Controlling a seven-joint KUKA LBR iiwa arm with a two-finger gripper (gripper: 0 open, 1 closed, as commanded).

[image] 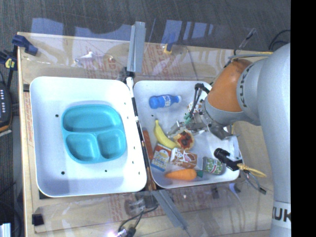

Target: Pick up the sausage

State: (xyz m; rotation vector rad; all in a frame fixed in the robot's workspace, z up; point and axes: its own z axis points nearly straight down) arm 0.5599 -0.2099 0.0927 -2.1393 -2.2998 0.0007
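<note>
Camera view, looking down on a pale wooden tabletop (74,58) carrying two shallow white plastic bins side by side. Left white bin (44,98) holding a turquoise three-compartment plastic tray (94,133), sitting roughly centre. Right white bin (148,90) crowded with toy food. Up at twelve o'clock in that bin, a small blue plastic bottle with a white label (164,100), lying on its side. Toward the middle, a curved yellow toy banana (163,136). Over at nine o'clock, pressed against the left wall, the long thin reddish-brown toy sausage (147,143), lying lengthwise along that wall, just beside the banana and well apart from the gripper. At six o'clock, an orange toy carrot (180,175) lying flat near the front wall; just above it, a small printed carton (161,158) and a red-and-white printed packet (184,158). At five o'clock, a green-labelled can (213,166) on its side. Just right of centre, a dark red and orange round item (185,139), kind unclear. Grey arm with orange band (228,90) reaching in from three o'clock, gripper (193,122) down over the bin's middle, just above that red and orange item. Impossible to tell whether the gripper is spread or closed; nothing visibly gripped.
</note>
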